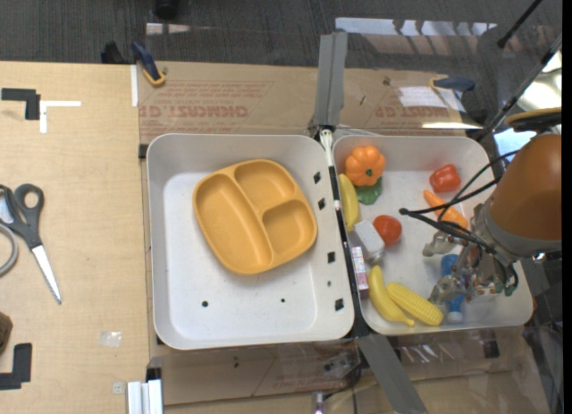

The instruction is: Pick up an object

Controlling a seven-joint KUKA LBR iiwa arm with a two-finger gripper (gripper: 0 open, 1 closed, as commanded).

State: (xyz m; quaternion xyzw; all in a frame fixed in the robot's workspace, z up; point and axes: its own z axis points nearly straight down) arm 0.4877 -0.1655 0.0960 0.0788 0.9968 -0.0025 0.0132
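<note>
My gripper hangs low over the front right part of the right bin, under the arm's orange band. A small blue object lies right beside it, partly hidden by the gripper and its cables. Close on its left lie a corn cob and a banana. Further back in the same bin are a red tomato, an orange pumpkin, a red pepper and an orange carrot.
The left bin holds a yellow divided plate. A white box and a yellow piece lie along the right bin's left wall. Scissors rest on the bench at far left.
</note>
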